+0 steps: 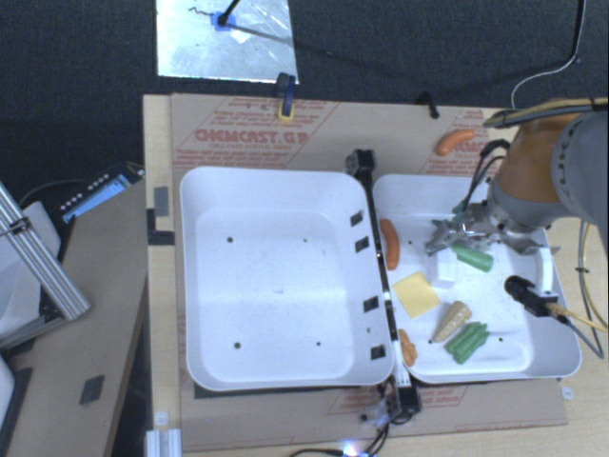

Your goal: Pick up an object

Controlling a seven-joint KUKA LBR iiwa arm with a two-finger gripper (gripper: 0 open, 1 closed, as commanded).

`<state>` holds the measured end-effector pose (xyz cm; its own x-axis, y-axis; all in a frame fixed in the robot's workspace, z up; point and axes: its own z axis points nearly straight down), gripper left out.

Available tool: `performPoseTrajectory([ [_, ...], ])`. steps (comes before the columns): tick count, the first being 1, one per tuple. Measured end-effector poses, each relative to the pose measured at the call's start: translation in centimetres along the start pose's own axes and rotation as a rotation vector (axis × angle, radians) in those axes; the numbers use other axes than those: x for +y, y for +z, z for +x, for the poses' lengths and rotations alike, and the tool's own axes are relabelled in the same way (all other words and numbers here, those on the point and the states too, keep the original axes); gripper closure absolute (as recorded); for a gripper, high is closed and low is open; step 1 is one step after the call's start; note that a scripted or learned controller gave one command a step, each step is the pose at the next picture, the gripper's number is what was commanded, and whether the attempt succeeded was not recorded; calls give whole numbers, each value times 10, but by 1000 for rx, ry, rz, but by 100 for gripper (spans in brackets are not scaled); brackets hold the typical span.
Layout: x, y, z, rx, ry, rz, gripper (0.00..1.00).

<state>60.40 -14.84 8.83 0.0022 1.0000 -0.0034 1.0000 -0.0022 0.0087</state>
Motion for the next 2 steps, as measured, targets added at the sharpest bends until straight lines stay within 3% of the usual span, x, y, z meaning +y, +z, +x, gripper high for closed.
performPoseTrajectory([
  [1, 71, -105, 143, 8, -20, -10, 0],
  [2, 52, -228, 221, 8, -16, -7, 0],
])
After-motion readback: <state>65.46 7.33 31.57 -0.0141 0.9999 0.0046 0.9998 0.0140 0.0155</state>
